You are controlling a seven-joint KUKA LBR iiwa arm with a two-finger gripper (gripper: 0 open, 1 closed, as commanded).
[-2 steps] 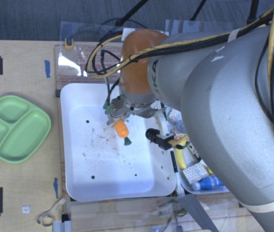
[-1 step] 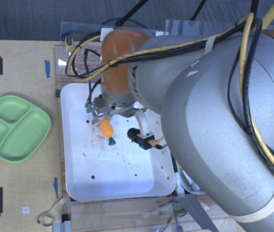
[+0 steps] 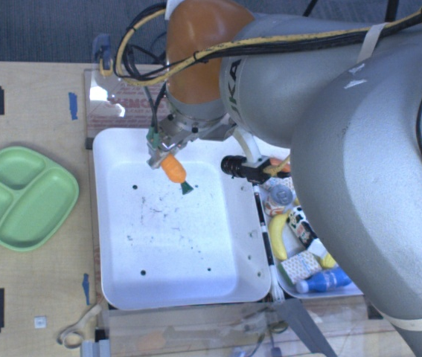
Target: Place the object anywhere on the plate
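Bench, pale wood, with black corner marks and bits of blue tape on its left part.

Far left: green plate, three compartments, lying flat on the bench, outside both bins and well apart from the gripper. Nothing on it.

Centre: left bin, white and shallow, its floor scuffed with grey marks and a few dark dots. Its near half is bare.

Far-left part of that bin: gripper, pointing down from the wrist. The fingers are closed on the upper end of a toy carrot. The carrot is orange, and tilted so that its green tip points toward the near right. It sits over the far part of the left bin's floor. Cannot tell whether the green tip touches the floor or hangs just above it.

Above the gripper: the orange band of the arm. The grey arm body covers most of the right side.

Right: right bin, largely hidden under the arm. Visible in it are a banana along its left wall, a blue bottle near the near edge, and a jumble of small packets between them, too cluttered to tell apart.
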